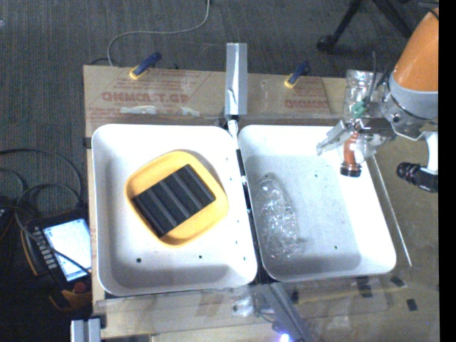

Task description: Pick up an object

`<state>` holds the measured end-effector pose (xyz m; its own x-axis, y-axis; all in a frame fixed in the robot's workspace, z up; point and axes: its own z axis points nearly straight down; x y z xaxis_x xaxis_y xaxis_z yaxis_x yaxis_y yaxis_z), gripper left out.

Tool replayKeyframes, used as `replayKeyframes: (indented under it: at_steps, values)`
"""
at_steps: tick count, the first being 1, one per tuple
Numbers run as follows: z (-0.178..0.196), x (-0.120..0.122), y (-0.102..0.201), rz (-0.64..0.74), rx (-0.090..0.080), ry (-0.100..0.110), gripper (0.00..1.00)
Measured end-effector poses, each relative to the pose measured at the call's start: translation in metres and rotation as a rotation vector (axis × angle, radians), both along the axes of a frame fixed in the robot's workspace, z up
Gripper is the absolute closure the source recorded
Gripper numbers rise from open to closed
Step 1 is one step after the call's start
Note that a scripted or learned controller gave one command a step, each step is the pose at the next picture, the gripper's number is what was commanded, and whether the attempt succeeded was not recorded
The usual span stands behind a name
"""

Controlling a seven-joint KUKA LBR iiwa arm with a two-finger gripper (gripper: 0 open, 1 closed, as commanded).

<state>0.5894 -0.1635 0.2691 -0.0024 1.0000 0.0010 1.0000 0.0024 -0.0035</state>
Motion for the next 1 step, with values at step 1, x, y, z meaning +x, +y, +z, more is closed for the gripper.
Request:
replayKeyframes:
  at_steps: [1]
  values:
    - [-0.0516,0.0389,-0.0099,-0.162,-0.001,0.000,0.00]
